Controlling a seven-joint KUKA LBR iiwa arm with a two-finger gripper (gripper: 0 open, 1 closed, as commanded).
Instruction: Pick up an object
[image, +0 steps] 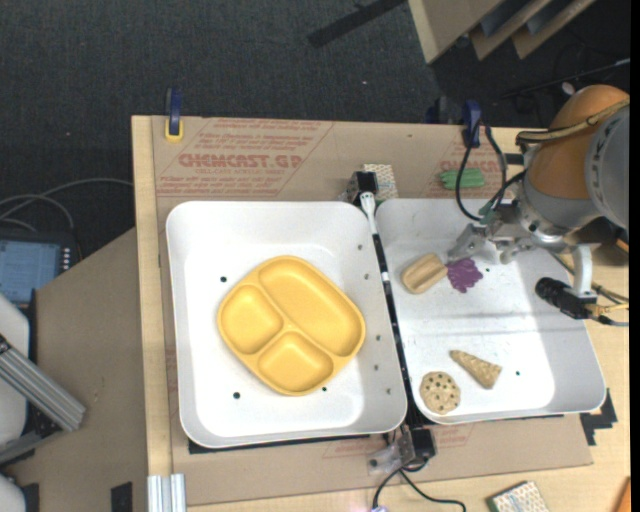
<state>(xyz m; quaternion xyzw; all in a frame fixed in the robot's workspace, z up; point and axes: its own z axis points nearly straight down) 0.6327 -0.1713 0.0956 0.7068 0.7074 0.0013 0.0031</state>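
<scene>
Surface (250, 160): brown board; red print reads "CHEMCAST", the rest is unclear.
Left bin (190, 300): white, holds a yellow tray (290, 324) with three rounded compartments.
Right bin (560, 370): white and shallow.
Hand (478, 242): far part of the right bin; fingers spread apart, clamped on nothing.
Tan block (423, 272): smooth, just left of the hand.
Purple piece (463, 274): knobbly, just near of the hand.
Wedge (476, 368): tan triangle, near side.
Cookie (440, 392): round, speckled, near edge.

Grey arm (575, 170) reaching in from right, end effector (478, 243) lowered

Grey arm (590, 185); orange band; silver gripper (478, 243).
</scene>
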